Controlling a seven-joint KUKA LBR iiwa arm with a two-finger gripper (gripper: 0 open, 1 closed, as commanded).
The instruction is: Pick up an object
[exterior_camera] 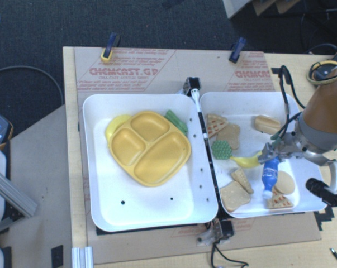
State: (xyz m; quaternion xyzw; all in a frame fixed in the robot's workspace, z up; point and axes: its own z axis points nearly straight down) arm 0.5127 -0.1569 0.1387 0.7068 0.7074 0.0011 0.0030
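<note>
The end effector (pixel 270 156), its grip state impossible to tell, sits just above the blue bottle (pixel 269 177), probably light, rigid and slick, best pinched mid-body.

Two bins are sitting side by side on the bench (pixel 157 66). A divided tray (pixel 150 147) is lying in the left bin (pixel 101 205). The right bin (pixel 235 98) is holding a bottle (pixel 269 176) near its right side, a banana (pixel 245 161) just left of it, bread slices (pixel 235 194) in front, and a roll (pixel 266 124) behind.
</note>
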